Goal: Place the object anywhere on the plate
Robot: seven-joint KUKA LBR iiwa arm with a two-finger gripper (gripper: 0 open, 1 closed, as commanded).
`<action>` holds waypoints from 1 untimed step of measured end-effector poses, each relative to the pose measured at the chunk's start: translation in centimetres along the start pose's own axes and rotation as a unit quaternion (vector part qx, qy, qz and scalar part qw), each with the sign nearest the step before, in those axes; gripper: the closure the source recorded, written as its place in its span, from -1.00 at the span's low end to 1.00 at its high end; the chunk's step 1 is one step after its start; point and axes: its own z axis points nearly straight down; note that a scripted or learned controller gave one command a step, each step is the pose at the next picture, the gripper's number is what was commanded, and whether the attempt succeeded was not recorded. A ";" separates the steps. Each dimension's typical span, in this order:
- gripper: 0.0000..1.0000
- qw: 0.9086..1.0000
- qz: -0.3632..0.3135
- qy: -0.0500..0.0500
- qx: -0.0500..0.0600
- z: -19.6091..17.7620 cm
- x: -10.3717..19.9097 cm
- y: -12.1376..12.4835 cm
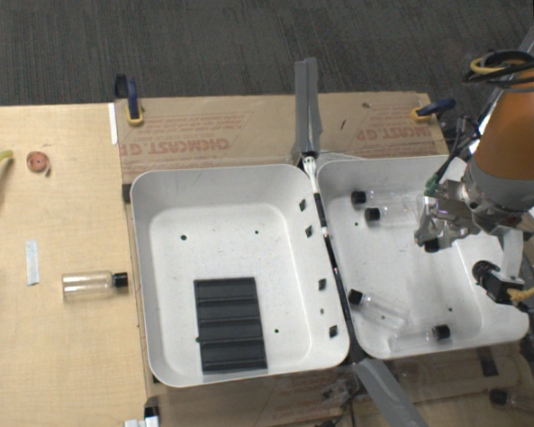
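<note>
The claw hangs over the right bin's far right side; I can't tell its state. Four clear black-capped bottles lie in that bin. The left bin holds one dark ribbed plate near its front edge. A fifth bottle lies on the wooden bench, above grey carpet.

Light is even and fairly bright across the bench, seemingly from overhead, so the two white bins read almost blown out on their floors while the dark carpet at the top stays dim and low in detail. Shadows are soft and short, showing as faint grey along the bins' inner walls and under the arm. Focus is moderate throughout with slight softness and compression grain, and the clear vials in the right bin nearly vanish against the white.
</note>
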 end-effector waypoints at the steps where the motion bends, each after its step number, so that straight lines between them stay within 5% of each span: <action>1: -1.00 1.000 0.000 0.000 0.000 0.0 0.0 0.0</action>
